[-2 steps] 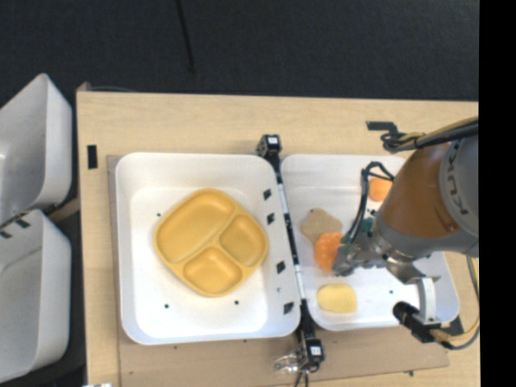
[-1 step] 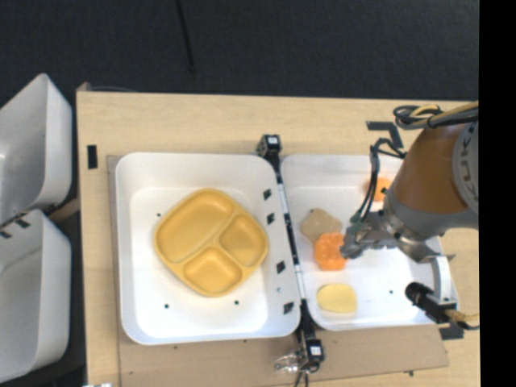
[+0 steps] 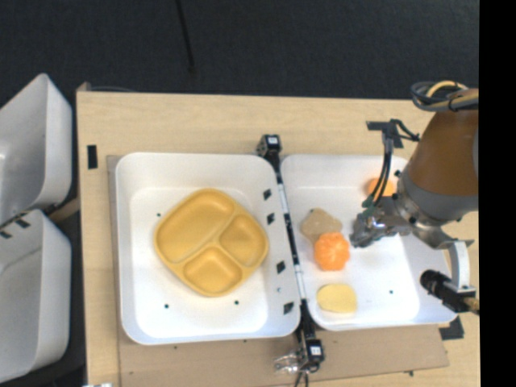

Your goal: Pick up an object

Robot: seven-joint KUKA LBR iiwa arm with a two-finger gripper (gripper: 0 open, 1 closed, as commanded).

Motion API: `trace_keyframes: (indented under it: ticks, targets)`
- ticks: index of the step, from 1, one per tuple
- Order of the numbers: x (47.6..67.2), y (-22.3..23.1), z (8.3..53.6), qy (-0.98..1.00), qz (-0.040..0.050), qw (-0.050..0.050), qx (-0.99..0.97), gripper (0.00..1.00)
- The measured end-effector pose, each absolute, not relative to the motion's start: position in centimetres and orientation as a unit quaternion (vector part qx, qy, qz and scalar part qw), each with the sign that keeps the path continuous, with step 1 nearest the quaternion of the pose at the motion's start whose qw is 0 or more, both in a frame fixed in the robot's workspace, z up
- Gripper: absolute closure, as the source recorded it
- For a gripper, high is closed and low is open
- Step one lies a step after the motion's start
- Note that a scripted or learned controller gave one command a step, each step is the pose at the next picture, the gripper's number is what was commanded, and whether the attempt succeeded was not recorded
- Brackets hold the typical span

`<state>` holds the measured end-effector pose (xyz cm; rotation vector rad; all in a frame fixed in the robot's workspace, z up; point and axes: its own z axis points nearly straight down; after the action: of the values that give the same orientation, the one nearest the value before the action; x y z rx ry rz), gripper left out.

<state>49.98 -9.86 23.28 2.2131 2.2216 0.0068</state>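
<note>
Within the right-hand shallow white bin (image 3: 403, 309), four loose items were present. A round orange fruit-like ball (image 3: 331, 251) sat near the middle of the bin floor, touching a tan, lumpy, rounded object (image 3: 319, 222) that lay just behind it and slightly toward the divider. A pale yellow, smooth oval piece (image 3: 337, 298) rested apart from both, near the front wall of the same bin. A second orange object (image 3: 380, 186) lay toward the rear of the bin, partly hidden by the arm, so its shape could not be determined.

The two-finger gripper (image 3: 364, 230) was positioned low over the bin floor, just beside the orange ball on its right, with no item seen between its fingers. Whether the fingers stood apart or together could not be determined. The grey arm with its orange-brown band (image 3: 447, 151) entered from the right edge and covered part of that bin.

The left-hand shallow white bin (image 3: 137, 313) held a yellow plastic plate with three compartments (image 3: 211, 241), lying flat near its centre. Both bins rested on a light wooden bench top (image 3: 97, 119).
</note>
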Motion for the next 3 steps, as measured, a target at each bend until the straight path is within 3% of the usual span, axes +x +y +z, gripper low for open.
trace_keyframes:
  ticks: [1,3]
  targets:
    - [50.1,-9.9,25.5,0.709,0.0013,0.002,0.706,1.0]
    - [52.1,-0.6,24.0,0.709,0.0006,0.0,0.705,1.0]
